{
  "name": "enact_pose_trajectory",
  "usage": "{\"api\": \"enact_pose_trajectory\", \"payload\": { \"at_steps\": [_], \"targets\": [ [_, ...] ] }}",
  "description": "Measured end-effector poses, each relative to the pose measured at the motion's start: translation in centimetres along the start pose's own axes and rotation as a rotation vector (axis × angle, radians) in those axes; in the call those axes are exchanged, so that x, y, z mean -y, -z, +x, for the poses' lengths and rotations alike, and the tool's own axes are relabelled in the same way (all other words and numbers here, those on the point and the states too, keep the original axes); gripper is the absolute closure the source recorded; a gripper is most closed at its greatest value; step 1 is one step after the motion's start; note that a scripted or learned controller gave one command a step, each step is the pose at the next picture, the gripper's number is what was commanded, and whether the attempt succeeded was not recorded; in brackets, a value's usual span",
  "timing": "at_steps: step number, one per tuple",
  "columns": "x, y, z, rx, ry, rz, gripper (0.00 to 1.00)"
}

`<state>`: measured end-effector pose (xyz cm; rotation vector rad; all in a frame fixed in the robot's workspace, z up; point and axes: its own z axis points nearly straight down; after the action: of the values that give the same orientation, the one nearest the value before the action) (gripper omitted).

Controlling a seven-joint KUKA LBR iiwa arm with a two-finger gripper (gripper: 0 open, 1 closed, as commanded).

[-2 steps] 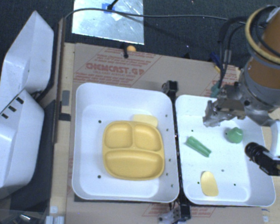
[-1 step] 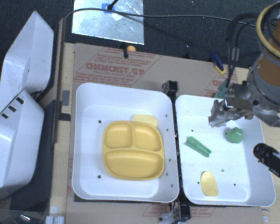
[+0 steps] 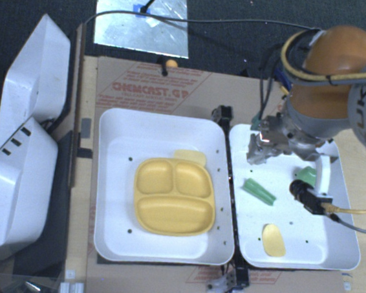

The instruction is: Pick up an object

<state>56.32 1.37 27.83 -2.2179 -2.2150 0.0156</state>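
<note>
Hovering gripper (image 3: 261,149) at 10 o'clock of right bin (image 3: 341,253), finger spread impossible to tell, nothing seen held | arm (image 3: 337,68) enters from 2 o'clock, bent down | green block (image 3: 259,191) just below gripper, apart | yellow piece (image 3: 274,240) at 6 o'clock | left bin (image 3: 112,168): yellow divided tray (image 3: 174,197)

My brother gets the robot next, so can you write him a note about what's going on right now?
Gripper: over the back left part of the right bin, nothing seen held in it.
Right bin: green block lying near the middle, yellow oval piece near the front, another green piece by the arm.
Left bin: yellow divided tray in the middle, a pale yellow piece behind it.
Done: nothing picked up yet.
Left: grab one object; the green block looks nearest.
</note>
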Motion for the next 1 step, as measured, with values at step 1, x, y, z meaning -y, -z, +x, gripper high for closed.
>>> {"api": "enact_pose_trajectory", "payload": {
  "at_steps": [1],
  "targets": [
    [3.19,-2.37,1.76,-0.002,0.003,-0.01,1.0]
  ]
}}
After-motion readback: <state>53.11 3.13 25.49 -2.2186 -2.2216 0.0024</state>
